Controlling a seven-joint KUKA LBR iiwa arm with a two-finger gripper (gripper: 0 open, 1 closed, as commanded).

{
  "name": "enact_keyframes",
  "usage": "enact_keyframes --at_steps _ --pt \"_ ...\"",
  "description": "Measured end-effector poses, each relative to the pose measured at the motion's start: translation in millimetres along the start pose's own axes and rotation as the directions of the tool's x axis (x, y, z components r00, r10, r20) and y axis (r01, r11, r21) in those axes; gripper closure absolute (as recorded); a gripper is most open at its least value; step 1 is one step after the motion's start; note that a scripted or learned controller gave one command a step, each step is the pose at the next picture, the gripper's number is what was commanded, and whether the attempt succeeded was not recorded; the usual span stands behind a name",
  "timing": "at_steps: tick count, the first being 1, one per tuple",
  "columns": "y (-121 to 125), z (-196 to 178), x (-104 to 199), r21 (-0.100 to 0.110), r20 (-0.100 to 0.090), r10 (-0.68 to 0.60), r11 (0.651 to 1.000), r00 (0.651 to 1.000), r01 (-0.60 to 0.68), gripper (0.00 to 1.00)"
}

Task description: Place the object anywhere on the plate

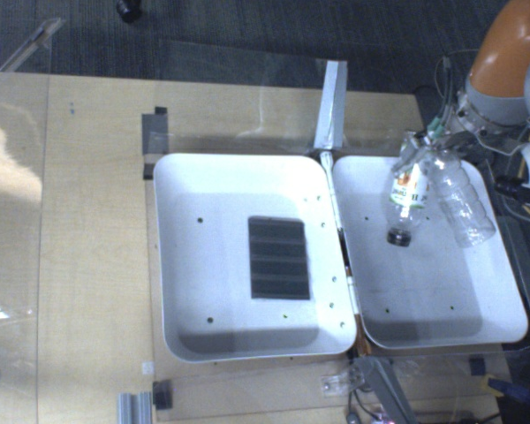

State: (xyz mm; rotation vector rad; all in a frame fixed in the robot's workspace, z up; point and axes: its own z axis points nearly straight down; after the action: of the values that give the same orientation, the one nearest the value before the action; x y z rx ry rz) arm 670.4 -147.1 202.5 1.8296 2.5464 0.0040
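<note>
The plate (278, 257) is a dark ridged rectangle lying flat in the middle of the left bin (185, 237). A clear plastic bottle with a white and orange label (407, 194) is in the right bin (442, 299), its dark cap (399, 236) pointing toward the front. Its far end reaches up under my gripper (427, 148), which is at the bin's back edge. A second clear bottle without a label (464, 203) lies just right of the first, slanting toward the front right. The two bottles' far ends meet below the gripper, and clear plastic hides the contact there.
The arm's orange band (511, 47) and grey wrist (499, 104) come in from the upper right, with cables (521, 179) along the right bin's outer side. A grey divider post (331, 104) stands behind the seam between the bins.
</note>
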Motion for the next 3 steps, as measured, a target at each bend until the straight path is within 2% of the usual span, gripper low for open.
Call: enact_keyframes --at_steps 1,2,3 --pt "22.1 -42.7 65.0 -0.003 0.000 -0.324 0.946 0.946 0.324 1.00" --pt "-7.6 -66.2 58.6 -0.002 0.000 -0.445 0.896 0.896 0.445 1.00" --pt "18.4 -98.7 95.9 -0.004 0.001 -0.644 0.765 0.765 0.644 1.00"
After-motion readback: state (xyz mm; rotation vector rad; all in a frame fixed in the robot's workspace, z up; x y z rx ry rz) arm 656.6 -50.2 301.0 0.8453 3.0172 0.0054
